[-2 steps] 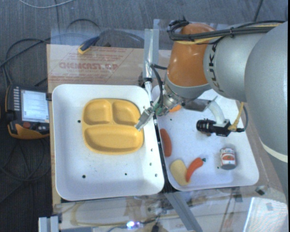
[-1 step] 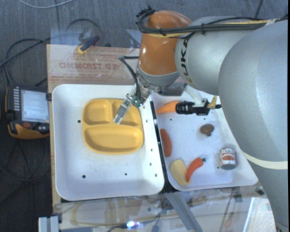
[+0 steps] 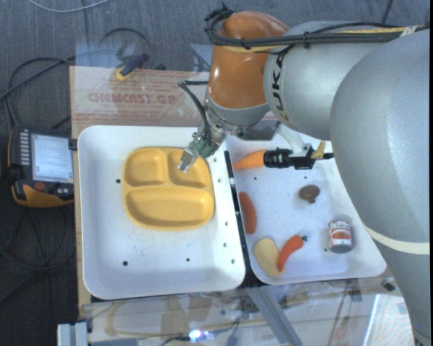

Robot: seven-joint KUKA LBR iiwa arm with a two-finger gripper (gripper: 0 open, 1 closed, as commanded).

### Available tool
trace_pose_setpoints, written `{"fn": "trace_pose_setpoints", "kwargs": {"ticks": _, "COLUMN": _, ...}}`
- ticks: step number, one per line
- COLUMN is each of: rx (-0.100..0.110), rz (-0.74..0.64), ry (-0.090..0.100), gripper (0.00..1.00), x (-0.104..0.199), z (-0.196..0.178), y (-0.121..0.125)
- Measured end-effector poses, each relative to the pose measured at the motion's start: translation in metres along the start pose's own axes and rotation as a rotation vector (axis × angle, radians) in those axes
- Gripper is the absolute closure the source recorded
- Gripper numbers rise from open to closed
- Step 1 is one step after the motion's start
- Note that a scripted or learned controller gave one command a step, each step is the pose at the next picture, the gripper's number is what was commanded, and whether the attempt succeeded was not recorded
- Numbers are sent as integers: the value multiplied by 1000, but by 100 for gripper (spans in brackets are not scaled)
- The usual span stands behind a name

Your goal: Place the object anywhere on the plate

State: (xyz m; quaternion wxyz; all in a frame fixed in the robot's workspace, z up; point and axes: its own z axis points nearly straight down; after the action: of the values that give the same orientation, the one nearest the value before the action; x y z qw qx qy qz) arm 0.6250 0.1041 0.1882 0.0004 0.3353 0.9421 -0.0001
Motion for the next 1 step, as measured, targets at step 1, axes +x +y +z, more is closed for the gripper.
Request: {"fn": "trace_pose_setpoints", "kwargs": {"ticks": 1, "rx": 0, "rz": 0, "ry": 0, "gripper": 0, "x": 0, "z": 0, "y": 0}}
